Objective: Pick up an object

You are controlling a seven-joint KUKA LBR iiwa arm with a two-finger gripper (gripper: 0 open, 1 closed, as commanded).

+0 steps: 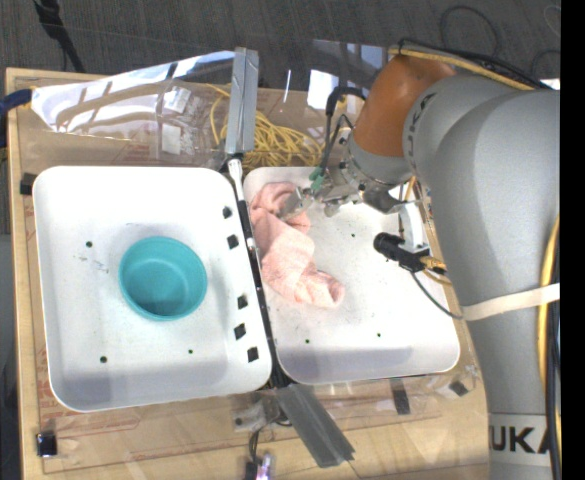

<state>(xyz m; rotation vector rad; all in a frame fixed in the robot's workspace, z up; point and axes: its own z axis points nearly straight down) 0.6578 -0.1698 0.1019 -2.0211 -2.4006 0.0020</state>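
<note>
A crumpled pink cloth [290, 252] lies along the left side of the right bin [372, 348], running from its far left corner toward the middle. My gripper [305, 200] reaches in from the right and sits low at the cloth's upper end, close to the bin's far wall. A teal bowl [163, 277] stands upright in the middle of the left bin [82, 368], well away from the gripper.
The grey arm covers the right bin's far right corner and the bench's right side. A tangle of yellow cable [267, 138] lies behind the bins beside a clear plastic sheet [132, 103]. A divider with black clips [242, 278] separates the bins.
</note>
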